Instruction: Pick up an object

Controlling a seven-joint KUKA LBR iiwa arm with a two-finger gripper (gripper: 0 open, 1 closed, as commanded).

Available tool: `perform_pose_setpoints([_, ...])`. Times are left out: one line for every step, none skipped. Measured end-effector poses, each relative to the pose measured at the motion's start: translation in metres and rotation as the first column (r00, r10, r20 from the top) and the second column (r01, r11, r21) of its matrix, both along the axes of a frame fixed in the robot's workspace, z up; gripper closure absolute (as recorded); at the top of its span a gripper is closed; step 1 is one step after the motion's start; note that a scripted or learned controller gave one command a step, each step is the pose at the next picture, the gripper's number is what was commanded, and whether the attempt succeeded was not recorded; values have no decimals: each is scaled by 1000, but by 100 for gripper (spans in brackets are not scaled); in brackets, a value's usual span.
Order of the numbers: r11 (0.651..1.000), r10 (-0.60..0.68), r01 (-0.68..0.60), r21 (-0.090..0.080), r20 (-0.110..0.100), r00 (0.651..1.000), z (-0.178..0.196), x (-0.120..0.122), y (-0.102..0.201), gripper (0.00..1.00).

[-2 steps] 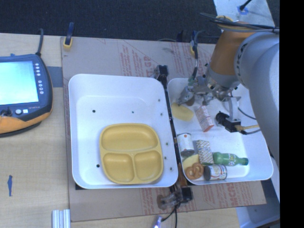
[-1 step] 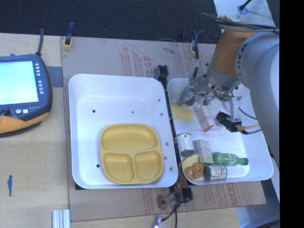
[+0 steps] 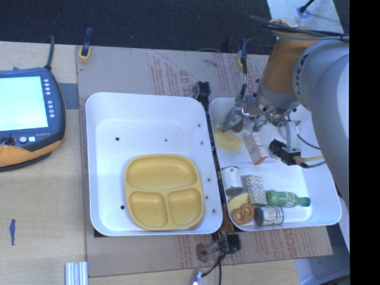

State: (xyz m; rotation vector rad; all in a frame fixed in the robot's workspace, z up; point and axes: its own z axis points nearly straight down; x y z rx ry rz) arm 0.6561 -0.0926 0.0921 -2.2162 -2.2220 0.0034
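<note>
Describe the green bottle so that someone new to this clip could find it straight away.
Start at the right-hand white bin, the one under the arm. Along its near edge lies a cluster of small items, and the green bottle lies on its side at the cluster's right end. It is the only green thing there, beside a dark-topped can.

gripper (image 3: pixel 245 119) fingers' state unclear

A cluster of small objects lies in the right bin (image 3: pixel 323 209): a pale yellow lump (image 3: pixel 228 140) at ten o'clock, a tilted red-and-white packet (image 3: pixel 256 148) beside it, and a green bottle (image 3: pixel 287 199) on its side at five o'clock.
</note>
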Motion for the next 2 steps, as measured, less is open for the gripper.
perform_pose_setpoints([1000, 0, 0, 0, 0, 1000, 0, 0, 0, 0])
perform_pose_setpoints([1000, 0, 0, 0, -2, 1000, 0, -7, -7, 0])
